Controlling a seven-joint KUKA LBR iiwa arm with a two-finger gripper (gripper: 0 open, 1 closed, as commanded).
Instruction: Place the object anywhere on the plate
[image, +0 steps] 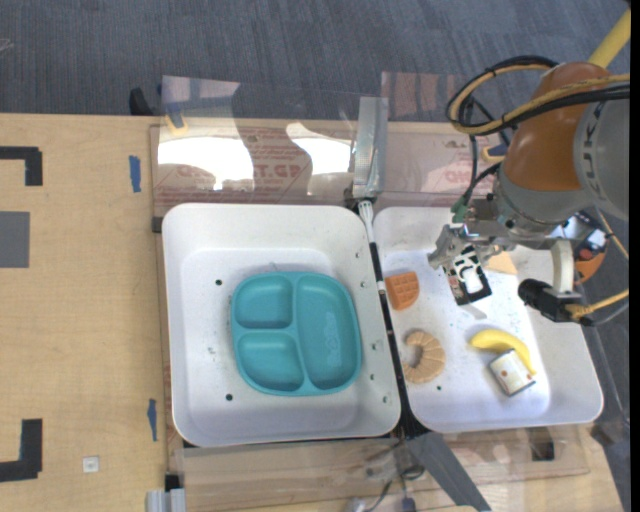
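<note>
A teal plate (296, 332) with three compartments lies in the left bin (190, 300). In the right bin (570, 400) sit an orange ridged piece (403, 290), a tan round pastry-like piece (424, 355), a yellow banana (497, 342) and a small white block (511, 374). My gripper (462, 270) hangs over the upper middle of the right bin, right of the orange piece and above the banana. Nothing is visibly held between its fingers.
A clear plastic wall stands behind the bins, with a metal divider (368, 150) at its middle. Black and yellow cables (500, 85) loop above the arm. The wooden bench (70, 300) extends to the left of the bins.
</note>
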